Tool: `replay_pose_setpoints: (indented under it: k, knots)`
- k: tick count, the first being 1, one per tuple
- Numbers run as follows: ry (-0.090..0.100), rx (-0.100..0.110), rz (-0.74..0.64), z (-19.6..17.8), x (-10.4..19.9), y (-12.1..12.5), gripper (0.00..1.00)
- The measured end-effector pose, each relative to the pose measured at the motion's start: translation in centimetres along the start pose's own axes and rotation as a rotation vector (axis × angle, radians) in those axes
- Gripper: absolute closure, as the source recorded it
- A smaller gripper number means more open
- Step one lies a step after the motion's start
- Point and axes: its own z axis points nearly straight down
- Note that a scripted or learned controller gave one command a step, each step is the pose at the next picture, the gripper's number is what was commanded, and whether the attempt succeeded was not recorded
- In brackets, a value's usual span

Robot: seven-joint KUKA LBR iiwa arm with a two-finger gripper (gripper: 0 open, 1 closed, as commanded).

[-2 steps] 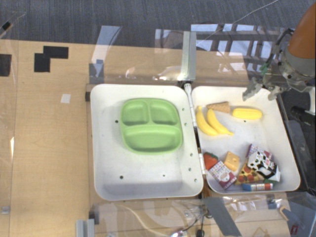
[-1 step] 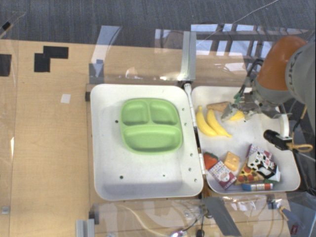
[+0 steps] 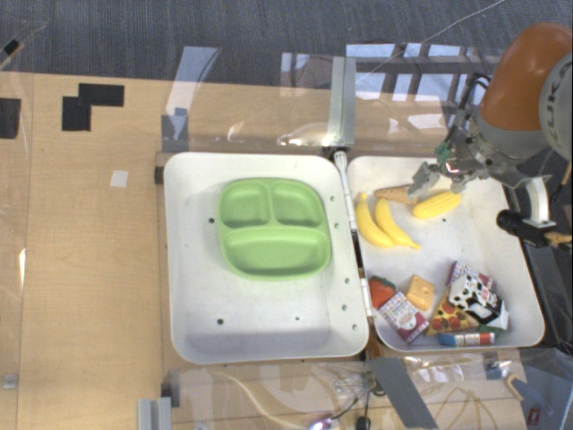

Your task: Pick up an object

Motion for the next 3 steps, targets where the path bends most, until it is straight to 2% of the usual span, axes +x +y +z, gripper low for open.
replay_pose_setpoints:
  k: [1, 2, 3]
  knots:
    - [-0.005, -0.023, -0.029, 7.6, 0.8, -1.1, 0.00]
    - [-0.001, -0.015, 0.141, 8.3, 0.9, 2.3, 0.00]
    - [-0.001, -0.004, 0.198, 9.8, 1.8, -1.1, 0.00]
